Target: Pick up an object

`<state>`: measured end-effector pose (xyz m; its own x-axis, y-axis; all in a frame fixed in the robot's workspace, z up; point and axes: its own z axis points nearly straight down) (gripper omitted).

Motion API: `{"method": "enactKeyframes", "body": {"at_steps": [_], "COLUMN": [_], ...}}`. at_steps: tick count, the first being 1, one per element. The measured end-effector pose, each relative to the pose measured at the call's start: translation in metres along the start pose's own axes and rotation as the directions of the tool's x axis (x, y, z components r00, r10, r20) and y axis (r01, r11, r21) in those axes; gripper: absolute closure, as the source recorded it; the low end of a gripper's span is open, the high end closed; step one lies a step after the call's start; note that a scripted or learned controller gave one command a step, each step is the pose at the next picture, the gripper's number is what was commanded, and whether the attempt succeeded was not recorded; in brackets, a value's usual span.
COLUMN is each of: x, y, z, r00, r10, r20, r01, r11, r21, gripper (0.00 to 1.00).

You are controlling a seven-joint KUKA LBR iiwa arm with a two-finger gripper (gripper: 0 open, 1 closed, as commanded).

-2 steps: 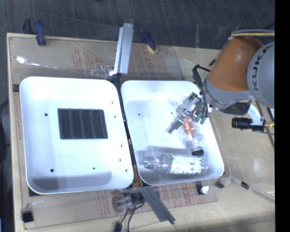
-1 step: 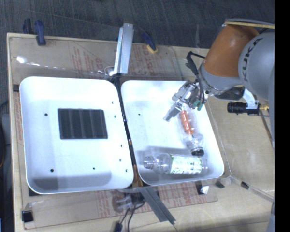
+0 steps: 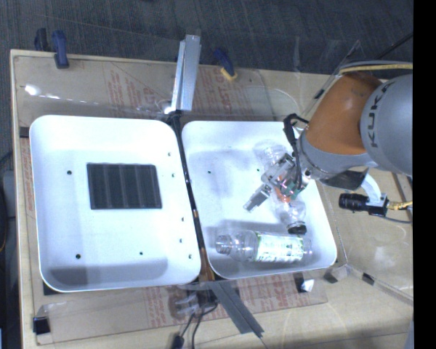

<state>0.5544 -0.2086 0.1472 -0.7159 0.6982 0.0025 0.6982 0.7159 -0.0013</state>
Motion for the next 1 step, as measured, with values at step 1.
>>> {"method": "enactKeyframes", "body": {"at_steps": [1], "x": [-0.0006], "y": [0.0014], "z": [-0.0106], "r00": [1.000], "r10": [-0.004], "r20": [0.001], "r01": [0.004], "r11": [1.000], "r21": [-0.001], "gripper": [1.00]}}
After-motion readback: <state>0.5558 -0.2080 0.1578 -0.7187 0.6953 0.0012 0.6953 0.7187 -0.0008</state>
